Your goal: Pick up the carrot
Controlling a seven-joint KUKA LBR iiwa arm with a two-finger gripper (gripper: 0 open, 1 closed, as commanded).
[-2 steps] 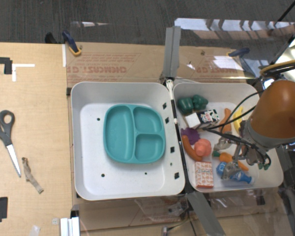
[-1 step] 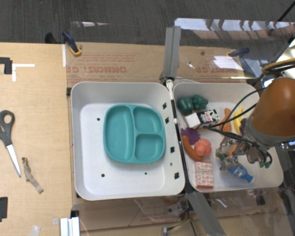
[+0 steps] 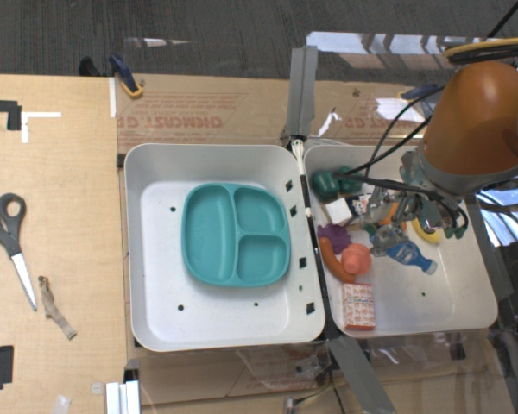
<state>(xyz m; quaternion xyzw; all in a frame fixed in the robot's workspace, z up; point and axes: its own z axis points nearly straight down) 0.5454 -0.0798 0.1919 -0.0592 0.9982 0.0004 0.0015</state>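
The end effector (image 3: 388,222) hangs low in the right bin (image 3: 453,313), below the orange band (image 3: 479,119) of the arm, in a tangle of black cables and metal parts; whether it is open or closed cannot be told from this slant, and nothing can be made out in its grip. The carrot (image 3: 331,259), a stubby orange piece, lies against the right bin's left wall, down and to the left of the end effector and apart from it. A round pinkish-orange fruit (image 3: 356,260) touches the carrot on its right side and sits between it and the end effector. A purple item (image 3: 334,234) lies just above the carrot, with a white piece (image 3: 337,210) and a dark green one (image 3: 327,182) farther up along the same wall. A blue item (image 3: 410,257) and a yellow one (image 3: 429,231) lie just beside the end effector on its right. A small red and white box (image 3: 358,306) rests near the bin's front edge. The left bin (image 3: 151,300) holds a teal divided plate (image 3: 236,234). Scissors (image 3: 9,240) lie on the surface (image 3: 52,335) at far left.
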